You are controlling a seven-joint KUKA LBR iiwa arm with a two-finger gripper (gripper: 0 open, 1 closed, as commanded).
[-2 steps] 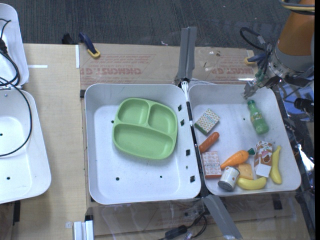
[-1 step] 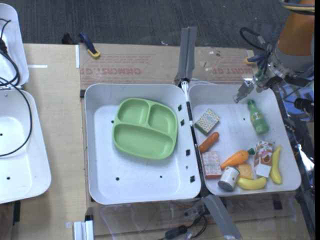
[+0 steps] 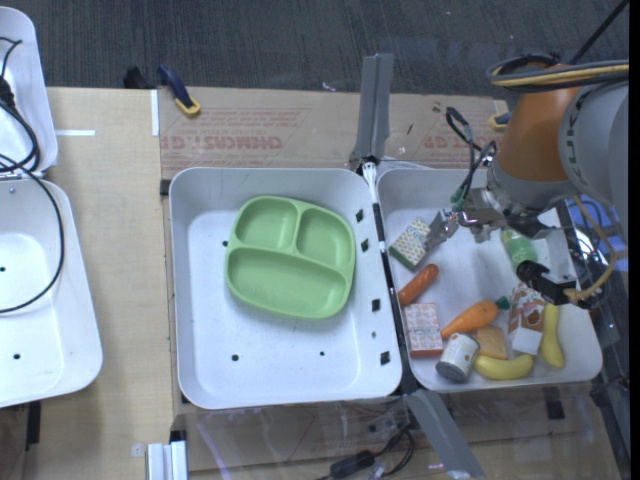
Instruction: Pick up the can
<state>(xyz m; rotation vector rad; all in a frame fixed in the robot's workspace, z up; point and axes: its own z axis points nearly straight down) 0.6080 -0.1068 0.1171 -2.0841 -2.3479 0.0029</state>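
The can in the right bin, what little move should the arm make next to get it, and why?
Probably a shift toward the bin's near edge. The can lies tipped on its side there, between the small red box and a banana, while the gripper sits farther back, near the checkered packet, well apart from it.

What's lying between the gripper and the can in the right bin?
In the camera view, two carrots lie between the gripper and the can: one carrot near the bin's left wall, another carrot just above the can.
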